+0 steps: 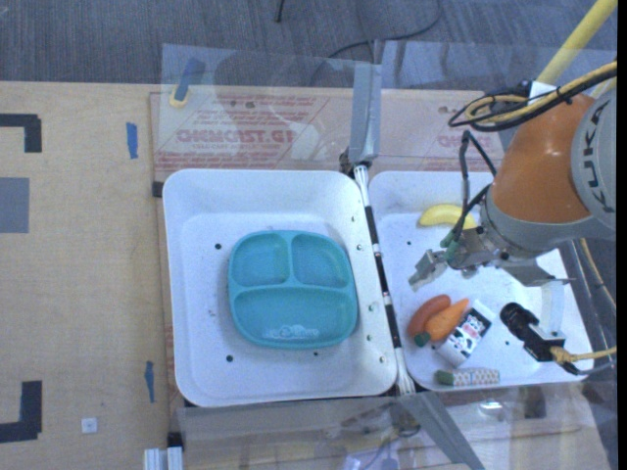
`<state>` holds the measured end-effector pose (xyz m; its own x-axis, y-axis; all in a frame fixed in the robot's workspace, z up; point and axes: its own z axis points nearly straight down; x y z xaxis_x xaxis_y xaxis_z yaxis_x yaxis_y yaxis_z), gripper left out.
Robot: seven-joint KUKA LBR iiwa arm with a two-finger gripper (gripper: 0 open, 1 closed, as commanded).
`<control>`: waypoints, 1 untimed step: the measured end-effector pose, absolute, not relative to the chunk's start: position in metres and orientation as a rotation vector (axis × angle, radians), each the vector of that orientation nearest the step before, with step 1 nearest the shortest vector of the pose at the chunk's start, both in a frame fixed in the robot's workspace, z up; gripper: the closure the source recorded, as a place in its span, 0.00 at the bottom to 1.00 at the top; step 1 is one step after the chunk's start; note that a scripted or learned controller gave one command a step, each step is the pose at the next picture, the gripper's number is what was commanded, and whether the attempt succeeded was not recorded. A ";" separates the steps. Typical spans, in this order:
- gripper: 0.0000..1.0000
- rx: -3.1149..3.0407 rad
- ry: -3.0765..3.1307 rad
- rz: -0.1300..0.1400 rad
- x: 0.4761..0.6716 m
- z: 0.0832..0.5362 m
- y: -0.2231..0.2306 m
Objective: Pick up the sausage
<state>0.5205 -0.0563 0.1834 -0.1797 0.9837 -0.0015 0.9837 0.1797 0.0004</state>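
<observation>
Lying smooth, oblong: sausage (428, 313), beside tapered carrot (451, 318).

Teal tray (292, 289) glossy plastic; bench (78, 292) matt wood

**Two white bins on a tan bench**

The bench (78, 292) carries two shallow white bins side by side: the left bin (186, 204) at nine o'clock of the right bin (397, 199), their rims touching. Blue tape strips (131, 140) sit toward ten o'clock.
</observation>
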 end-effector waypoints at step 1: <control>0.00 2.136 2.308 -0.003 0.515 0.124 -0.103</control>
